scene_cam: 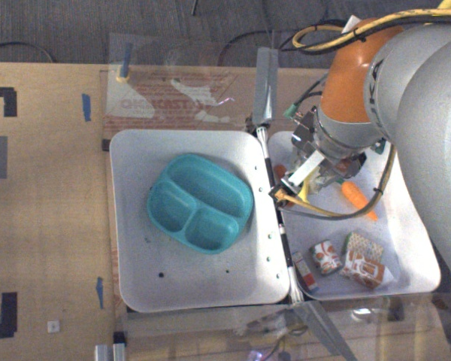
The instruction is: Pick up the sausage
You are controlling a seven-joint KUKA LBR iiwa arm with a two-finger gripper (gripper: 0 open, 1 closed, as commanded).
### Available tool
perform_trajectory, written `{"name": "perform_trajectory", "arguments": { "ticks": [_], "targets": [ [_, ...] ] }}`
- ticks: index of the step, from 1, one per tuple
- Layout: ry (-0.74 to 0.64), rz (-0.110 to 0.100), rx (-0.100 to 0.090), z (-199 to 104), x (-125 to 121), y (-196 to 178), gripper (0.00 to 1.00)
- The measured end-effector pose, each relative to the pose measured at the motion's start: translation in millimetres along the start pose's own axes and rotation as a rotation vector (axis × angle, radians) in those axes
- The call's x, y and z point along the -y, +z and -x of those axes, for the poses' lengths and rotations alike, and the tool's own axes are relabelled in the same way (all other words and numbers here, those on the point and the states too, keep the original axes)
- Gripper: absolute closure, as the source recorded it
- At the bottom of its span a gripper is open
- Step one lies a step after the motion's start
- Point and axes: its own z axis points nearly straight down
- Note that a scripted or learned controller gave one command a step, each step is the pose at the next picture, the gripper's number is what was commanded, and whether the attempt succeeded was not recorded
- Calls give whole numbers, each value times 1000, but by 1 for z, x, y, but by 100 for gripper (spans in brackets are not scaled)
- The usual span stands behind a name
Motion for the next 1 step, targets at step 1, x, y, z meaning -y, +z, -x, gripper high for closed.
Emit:
{"name": "perform_trajectory", "arguments": {
  "ticks": [1],
  "targets": [
    [-458,12,-5,55,-54,-49,100]
  ]
}}
